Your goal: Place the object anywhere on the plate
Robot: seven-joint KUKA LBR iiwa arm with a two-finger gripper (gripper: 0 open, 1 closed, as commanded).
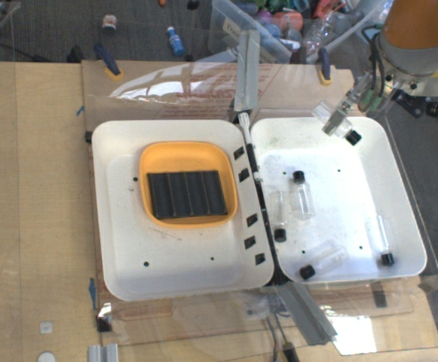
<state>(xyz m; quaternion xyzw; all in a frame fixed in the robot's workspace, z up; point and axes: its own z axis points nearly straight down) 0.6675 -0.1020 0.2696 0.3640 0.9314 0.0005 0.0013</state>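
An orange plate point(152, 164) lies in the left bin point(120, 225), and a black ridged block point(187, 194) rests on it. My gripper point(338, 124) hangs over the back of the right bin point(399, 194), far to the right of the plate. A clear vial with a black cap point(352, 136) lies slantwise across the fingertips, and the fingers look shut on it. Its clear end points to the back left and its cap to the front right.
Several more clear vials with black caps lie in the right bin: one mid-bin point(301, 196), one by the divider point(279, 219), one at the front point(324, 258), one at the right point(379, 236). A raised divider point(252, 194) separates the bins.
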